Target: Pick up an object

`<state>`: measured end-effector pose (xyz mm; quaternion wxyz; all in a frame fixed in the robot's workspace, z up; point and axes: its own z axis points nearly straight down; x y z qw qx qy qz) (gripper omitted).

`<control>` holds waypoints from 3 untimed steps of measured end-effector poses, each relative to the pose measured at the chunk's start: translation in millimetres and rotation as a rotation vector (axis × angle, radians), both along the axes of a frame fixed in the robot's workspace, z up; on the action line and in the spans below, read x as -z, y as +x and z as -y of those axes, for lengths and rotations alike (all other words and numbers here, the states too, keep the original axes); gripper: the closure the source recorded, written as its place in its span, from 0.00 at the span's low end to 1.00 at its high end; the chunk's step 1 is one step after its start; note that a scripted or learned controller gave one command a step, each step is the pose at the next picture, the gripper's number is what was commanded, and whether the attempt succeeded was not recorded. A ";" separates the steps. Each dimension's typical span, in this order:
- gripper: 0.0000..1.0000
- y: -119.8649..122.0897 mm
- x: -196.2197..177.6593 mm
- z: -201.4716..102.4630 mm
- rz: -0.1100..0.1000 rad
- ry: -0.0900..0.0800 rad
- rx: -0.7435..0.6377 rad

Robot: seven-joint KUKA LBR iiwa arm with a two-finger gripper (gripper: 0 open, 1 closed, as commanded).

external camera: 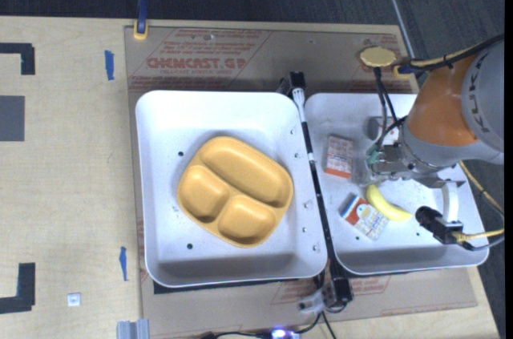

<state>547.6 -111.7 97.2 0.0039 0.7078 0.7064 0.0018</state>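
- The tool [383, 163] hangs low over the right bin [353, 109], near its middle. Whether it is apart or together cannot be told from this view, and nothing is seen clamped in it.
- The nearest candidate is the banana [388, 203]. It lies flat on the bin floor just below the tool in the view, with its curve opening toward the tool.
- Handling, as a judgement: the banana is probably light, with a smooth, rounded skin that may slip. Take hold across the thick middle and square to its length, not at the tapering ends.
- The printed carton [365, 218] lies just beside the banana's left end, perhaps touching it. A grasp placed too far left may catch both.
- The red-and-white packet [338, 155] lies flat and well apart from the banana, toward the wall shared with the left bin [160, 169]. It looks thin and harder to grip.
- Open room: the floor on the banana's right side is bare up to the right wall. The near rim stands close below it.
- The yellow divided tray [234, 190] takes up most of the left bin and looks too broad for this tool.
- The surface [64, 169] left of the bins is bare.
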 end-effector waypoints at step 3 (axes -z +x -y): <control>0.00 -67.8 11.3 -13.5 -0.006 0.002 0.000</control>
